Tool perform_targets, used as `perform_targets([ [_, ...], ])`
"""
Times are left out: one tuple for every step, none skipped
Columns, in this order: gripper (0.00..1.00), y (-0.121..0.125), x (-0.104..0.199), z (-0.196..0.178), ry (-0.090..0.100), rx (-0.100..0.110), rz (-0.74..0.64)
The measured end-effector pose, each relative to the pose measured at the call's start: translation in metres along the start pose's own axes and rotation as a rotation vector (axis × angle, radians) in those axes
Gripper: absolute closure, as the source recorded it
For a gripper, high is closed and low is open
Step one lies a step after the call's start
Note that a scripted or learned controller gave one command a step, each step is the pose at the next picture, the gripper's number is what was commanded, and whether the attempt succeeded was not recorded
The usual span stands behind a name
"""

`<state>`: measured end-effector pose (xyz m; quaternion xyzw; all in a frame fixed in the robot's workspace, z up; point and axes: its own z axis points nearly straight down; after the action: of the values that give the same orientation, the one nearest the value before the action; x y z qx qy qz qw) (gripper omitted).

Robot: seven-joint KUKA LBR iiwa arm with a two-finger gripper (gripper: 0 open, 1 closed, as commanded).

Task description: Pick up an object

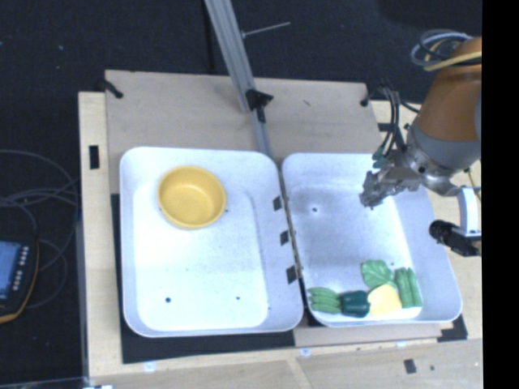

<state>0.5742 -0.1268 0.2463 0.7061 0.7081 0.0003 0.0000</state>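
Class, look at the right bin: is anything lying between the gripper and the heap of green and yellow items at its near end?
Nothing visible. The gripper hangs over the right bin, and only bare white floor separates it from the heap.

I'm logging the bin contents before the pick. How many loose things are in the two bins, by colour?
Yellow: 2, the bowl in the left bin and a yellow piece in the right bin.
Green: 4, all in the right bin's near corner, and a darker one.
Total: 6
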Motion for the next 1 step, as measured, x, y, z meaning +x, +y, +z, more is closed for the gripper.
perform_targets([
  [1.00,0.0010,0.0553,-0.0068,0.001,-0.001,-0.001],
])
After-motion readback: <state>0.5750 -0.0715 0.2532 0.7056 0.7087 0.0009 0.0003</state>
